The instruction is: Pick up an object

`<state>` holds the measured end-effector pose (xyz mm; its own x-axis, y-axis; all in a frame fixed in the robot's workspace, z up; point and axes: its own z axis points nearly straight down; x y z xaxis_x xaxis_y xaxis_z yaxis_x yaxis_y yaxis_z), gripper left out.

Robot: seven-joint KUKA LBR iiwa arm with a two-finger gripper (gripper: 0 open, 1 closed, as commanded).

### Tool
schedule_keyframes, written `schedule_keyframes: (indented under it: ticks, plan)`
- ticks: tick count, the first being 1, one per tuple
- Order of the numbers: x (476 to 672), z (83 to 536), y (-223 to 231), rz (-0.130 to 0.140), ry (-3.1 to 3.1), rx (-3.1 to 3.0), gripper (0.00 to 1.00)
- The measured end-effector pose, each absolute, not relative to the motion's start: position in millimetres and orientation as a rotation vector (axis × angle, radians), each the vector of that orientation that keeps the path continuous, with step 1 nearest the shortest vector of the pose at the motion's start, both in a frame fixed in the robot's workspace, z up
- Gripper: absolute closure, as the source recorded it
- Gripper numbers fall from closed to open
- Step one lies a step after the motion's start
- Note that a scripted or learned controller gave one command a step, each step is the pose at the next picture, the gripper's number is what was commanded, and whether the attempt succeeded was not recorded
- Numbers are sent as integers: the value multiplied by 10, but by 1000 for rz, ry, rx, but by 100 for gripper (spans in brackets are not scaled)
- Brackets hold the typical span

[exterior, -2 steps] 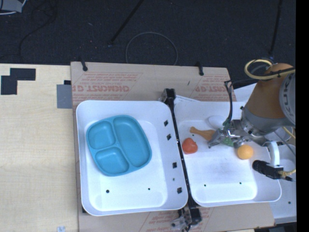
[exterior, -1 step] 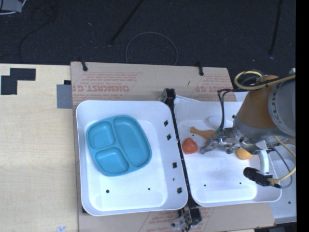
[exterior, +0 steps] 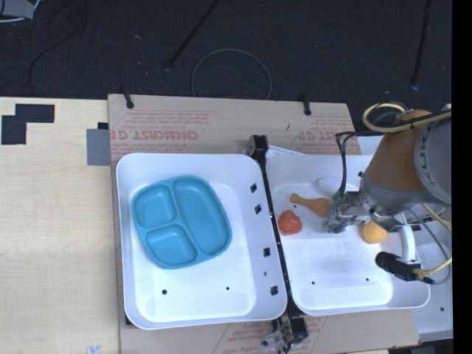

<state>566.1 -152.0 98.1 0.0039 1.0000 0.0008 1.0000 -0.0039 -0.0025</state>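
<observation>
even, fairly bright overhead light falls on the bench, and the two white bins (exterior: 147, 301) come out nearly washed out, with little surface detail (the right one most of all). shadows are soft and short, hugging the blue tray (exterior: 181, 220) and the bin walls. the dark floor (exterior: 221, 35) above is dim and murky. the whole picture is slightly soft, grainy, with mild blur on small items

Blue tray (exterior: 181, 221) fills left bin (exterior: 140, 301); front strip free.
</observation>
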Motion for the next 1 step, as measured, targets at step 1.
schedule_keyframes:
  ticks: [1]
  plan:
    - [5731,1459,-1461,-2,-2223,-2221,100]
